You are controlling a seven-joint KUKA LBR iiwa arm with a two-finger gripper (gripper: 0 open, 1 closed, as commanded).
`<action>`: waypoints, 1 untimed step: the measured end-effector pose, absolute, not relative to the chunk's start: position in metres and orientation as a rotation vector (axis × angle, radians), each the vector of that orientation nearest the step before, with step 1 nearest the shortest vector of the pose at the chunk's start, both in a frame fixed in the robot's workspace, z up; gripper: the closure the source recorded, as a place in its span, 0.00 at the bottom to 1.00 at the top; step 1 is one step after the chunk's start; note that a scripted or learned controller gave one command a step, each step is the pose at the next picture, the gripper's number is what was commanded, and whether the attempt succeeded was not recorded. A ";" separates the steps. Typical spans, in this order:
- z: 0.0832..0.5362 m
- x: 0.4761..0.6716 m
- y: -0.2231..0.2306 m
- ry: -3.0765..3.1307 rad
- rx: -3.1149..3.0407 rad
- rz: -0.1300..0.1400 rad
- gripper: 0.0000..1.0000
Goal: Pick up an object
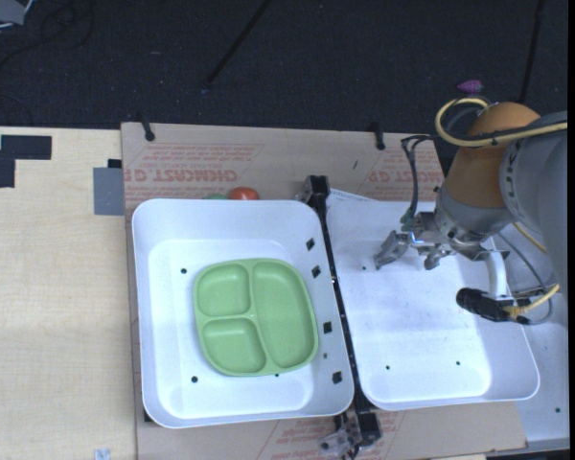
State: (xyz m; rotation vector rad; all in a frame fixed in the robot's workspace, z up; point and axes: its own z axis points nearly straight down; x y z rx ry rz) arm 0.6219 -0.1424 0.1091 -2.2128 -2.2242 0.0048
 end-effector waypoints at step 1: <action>0.086 0.621 -0.141 -2.224 -2.212 0.005 0.00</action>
